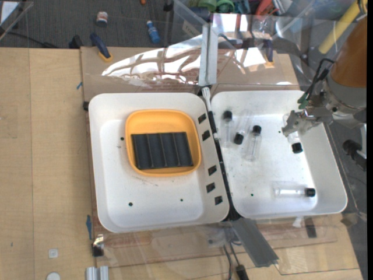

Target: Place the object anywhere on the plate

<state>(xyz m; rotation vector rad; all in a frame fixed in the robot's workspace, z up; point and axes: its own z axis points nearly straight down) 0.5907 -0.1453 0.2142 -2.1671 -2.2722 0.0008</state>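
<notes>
A: Left bin [111, 209]?
B: One plate [163, 118], yellow, toward the back edge; dark ribbed insert [162, 150] on it. No vial there.
A: Right bin [326, 203]?
B: Clear vials with black caps: three near the back-left corner [252, 140], one by the front-right corner [293, 191].
A: Gripper [297, 126]?
B: Low at the right edge, a capped vial [295, 143] just under it; whether the tips are apart or together, I cannot tell.
A: Step?
B: Pick stage, I judge. Next: secure that vial, lift, carry left across the divider to the plate
</notes>
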